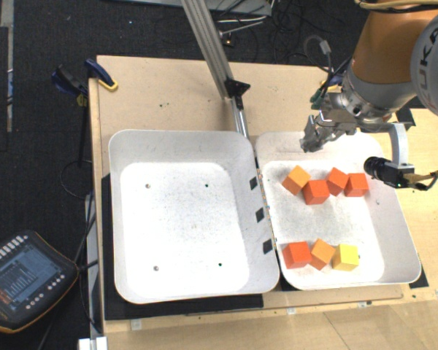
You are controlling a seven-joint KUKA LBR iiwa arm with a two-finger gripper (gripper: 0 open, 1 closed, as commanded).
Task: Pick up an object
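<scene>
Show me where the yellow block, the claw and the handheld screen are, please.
yellow block [347, 257]: camera view, on its top face.
claw [312, 141]: camera view, at the tips of its fingers.
handheld screen [23, 277]: camera view, on the middle of its display.

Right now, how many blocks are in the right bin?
7. Far row: orange, red-orange, red-orange, red-orange. Near row: red-orange, orange, yellow. The pincer hangs over the bin's far edge; it seems to hide none.
</scene>
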